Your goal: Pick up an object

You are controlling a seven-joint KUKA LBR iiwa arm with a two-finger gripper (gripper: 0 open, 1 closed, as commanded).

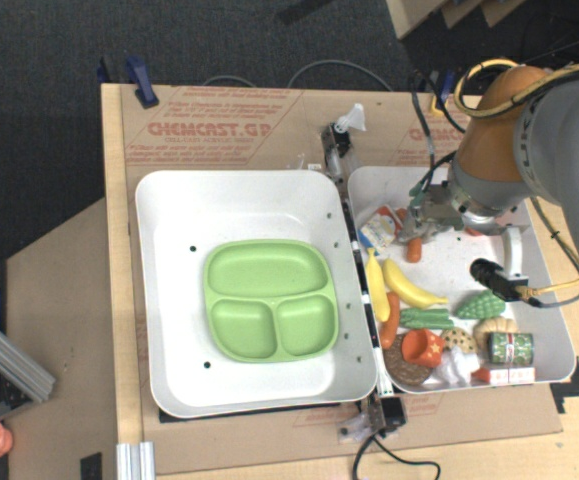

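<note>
Brown board tabletop (pixel 219 133) printed with red lettering, set over a dark carpet floor (pixel 39 88). A blue clamp (pixel 144 83) at its far left corner, a grey metal rail (pixel 9 360) off its near left side. On the board, two shallow white bins touching side by side. In the left bin (pixel 164 208), a green divided plate (pixel 269 298) lying flat near the middle. In the right bin (pixel 557 333), a crowd of small toy foods: a banana (pixel 409 286) close to the left wall, a small orange piece (pixel 413 252) just beyond it, a green-labelled can (pixel 510 348) near the front right corner, and more red, green and brown bits packed along the front. Grey arm (pixel 559 128) with its orange band reaching in from the right. Hand (pixel 424 220) low over the far part of the right bin, just beside the small orange piece. Spread or pressed together: impossible to tell from this angle.
</note>
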